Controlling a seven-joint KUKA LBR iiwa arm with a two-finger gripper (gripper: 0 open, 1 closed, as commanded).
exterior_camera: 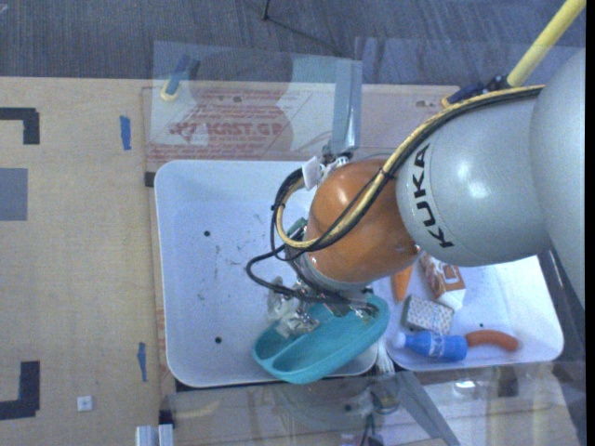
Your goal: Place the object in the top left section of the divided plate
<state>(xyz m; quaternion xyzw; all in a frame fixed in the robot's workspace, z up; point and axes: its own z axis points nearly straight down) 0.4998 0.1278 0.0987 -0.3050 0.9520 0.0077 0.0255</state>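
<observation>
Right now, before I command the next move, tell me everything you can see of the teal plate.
The plate is teal, glossy, plastic-looking, with a raised rim and an inner ridge dividing it. It sits at the near right corner of the left bin, tilted, its near edge lapping over the bin's rim. The arm hangs right over it and hides its far part, so I cannot count the sections. The claw is down at its far edge; contact is unclear.

Arm [483, 184] reaches in from right, orange band [358, 221] over left bin [200, 268]. Gripper [299, 312] low above teal divided plate [321, 351] at bin's near edge. Right bin [544, 328]: blue bottle [435, 345], orange carrot-like piece [493, 339], small boxes [429, 315].
</observation>
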